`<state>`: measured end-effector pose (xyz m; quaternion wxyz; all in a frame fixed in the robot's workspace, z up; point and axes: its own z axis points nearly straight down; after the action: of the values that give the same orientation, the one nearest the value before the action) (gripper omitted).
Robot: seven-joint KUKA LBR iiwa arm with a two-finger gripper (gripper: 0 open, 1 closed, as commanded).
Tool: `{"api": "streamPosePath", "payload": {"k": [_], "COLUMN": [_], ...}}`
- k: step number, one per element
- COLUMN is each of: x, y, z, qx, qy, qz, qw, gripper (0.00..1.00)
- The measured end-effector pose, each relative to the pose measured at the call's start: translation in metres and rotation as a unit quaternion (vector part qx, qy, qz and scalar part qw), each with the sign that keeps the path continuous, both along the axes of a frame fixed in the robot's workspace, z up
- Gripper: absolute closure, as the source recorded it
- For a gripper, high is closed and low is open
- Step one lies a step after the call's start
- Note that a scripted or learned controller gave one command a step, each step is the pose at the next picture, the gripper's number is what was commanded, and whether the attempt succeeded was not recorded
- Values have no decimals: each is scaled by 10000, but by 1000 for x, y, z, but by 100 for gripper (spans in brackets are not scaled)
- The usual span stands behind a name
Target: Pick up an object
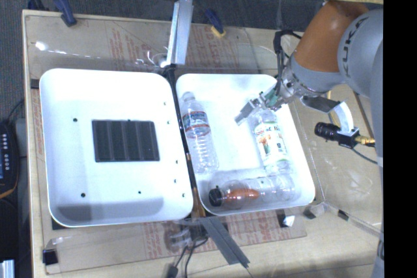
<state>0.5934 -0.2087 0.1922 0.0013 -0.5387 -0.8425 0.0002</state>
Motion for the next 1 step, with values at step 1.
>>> {"api": "streamPosePath", "payload": {"k": [1], "x": [9], "y": [0], "z": [-15], "qx": [-1], "qy": [-1], "qz": [59], "qw": [10000], "gripper": [0]}}
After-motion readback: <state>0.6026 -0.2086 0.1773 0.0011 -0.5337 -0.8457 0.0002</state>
